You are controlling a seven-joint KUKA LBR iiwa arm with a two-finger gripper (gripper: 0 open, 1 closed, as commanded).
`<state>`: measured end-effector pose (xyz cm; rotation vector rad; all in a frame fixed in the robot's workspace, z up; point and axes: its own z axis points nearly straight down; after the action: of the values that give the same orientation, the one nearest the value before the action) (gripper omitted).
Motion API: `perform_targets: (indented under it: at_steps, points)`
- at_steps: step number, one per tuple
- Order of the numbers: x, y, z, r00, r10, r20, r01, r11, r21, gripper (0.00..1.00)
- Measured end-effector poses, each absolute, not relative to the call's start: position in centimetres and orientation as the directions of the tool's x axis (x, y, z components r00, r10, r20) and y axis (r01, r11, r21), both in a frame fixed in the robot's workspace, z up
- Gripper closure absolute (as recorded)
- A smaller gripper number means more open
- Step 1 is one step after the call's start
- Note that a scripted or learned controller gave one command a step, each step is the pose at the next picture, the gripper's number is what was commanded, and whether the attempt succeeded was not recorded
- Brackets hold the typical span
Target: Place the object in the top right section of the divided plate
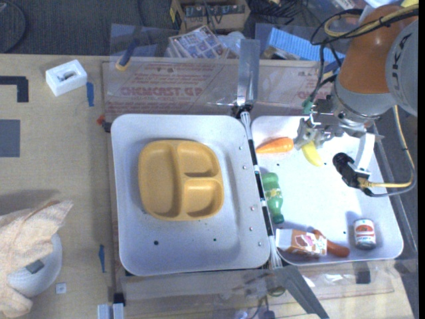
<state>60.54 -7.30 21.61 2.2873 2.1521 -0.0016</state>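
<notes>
We see a mustard-yellow divided plate (180, 179) in the white left bin (133, 238). In the white right bin (388, 241) lie an orange carrot (275, 145), a yellow banana (311, 153), a green bottle (271, 195) and a red-labelled can (364, 234).

The place looked like a robotics lab. A grey and orange arm (375, 52) worked over two white bins (126, 178) on a pale wooden bench (46, 158). Loose cables (372, 186), cardboard boxes (202, 5) and clear plastic panels (179, 85) crowded the back edge.
</notes>
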Motion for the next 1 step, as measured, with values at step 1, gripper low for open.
perform_targets:
  at_steps: [1]
  points:
    - [66.7, 0.25, 21.6, -0.045, 0.999, -0.001, 0.999, 0.045, 0.003, 1.0]
